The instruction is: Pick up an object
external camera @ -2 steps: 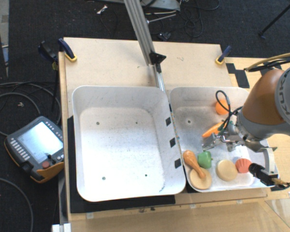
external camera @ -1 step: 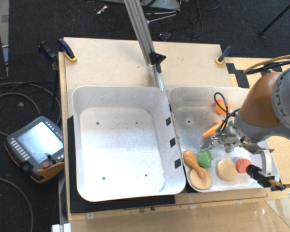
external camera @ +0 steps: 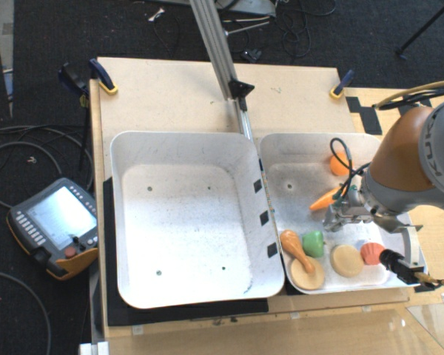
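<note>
The right bin (external camera: 296, 157) holds several small objects. An orange carrot-shaped piece (external camera: 324, 200) lies in its middle, and an orange round piece (external camera: 339, 166) sits behind it near a black cable. Along the front lie a green piece (external camera: 313, 242), a tan wooden spoon-like piece (external camera: 299, 260), a tan round piece (external camera: 347, 261) and a red piece (external camera: 371, 254). My gripper (external camera: 337, 217) hangs low over the bin, just right of the carrot piece and behind the green and tan pieces. Nothing is visibly lifted off the bin floor.
The left bin (external camera: 133, 154) stands beside the right one, sharing a raised middle wall (external camera: 260, 198). A slanted metal pole (external camera: 218, 43) rises behind the bins. A teach pendant (external camera: 55, 228) lies on the floor at the left. Clamps (external camera: 103, 76) sit at the bench's back corners.
</note>
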{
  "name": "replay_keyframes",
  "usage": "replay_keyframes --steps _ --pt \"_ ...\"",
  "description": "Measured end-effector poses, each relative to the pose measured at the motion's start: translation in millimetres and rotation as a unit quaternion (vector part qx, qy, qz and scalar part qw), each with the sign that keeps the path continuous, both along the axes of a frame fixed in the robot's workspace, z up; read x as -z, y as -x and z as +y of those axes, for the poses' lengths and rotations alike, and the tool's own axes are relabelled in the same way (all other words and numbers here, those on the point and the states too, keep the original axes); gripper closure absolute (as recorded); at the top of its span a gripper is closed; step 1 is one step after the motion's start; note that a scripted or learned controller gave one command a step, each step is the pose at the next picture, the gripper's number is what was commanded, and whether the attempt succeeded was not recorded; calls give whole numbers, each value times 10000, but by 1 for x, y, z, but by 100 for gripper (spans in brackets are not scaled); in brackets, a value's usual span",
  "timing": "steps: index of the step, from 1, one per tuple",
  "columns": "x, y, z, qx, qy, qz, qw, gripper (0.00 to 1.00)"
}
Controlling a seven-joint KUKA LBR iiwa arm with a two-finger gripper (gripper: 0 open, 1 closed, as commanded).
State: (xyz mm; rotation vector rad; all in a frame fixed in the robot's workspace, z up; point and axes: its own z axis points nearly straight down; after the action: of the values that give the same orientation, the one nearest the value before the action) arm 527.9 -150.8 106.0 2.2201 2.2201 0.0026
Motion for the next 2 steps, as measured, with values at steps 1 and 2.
replay_keyframes --steps 1,2 --pt "-58 -11 -3 -13 9 -20 10000 100" --pt "-119 -11 4 -20 9 -22 10000 100"
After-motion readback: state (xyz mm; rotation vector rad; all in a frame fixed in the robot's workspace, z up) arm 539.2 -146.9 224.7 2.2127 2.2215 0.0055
